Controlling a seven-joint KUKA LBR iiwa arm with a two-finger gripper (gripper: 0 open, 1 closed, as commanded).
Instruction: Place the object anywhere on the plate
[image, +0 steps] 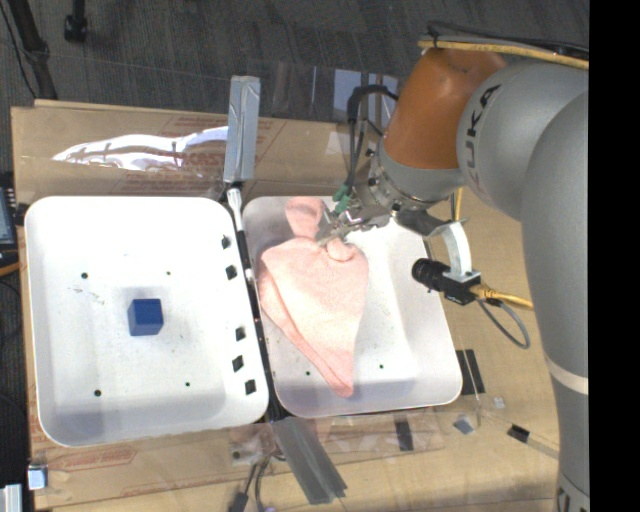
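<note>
A pink cloth (315, 300) lies crumpled in the right bin (412, 335), spreading from the bin's far left corner down toward its front. My gripper (337, 228) is at the cloth's upper part. There the fabric is gathered into a peak between the fingers, so the gripper is shut on the cloth. A small blue cube (146, 316) sits by itself on the floor of the left bin (60, 215), far from the gripper.
The grey arm with its orange band (440, 110) hangs over the right bin's far right corner. A black attachment (443, 277) with a yellow cable sticks out over the bin's right rim. A wall with black clips (245, 310) divides the bins.
</note>
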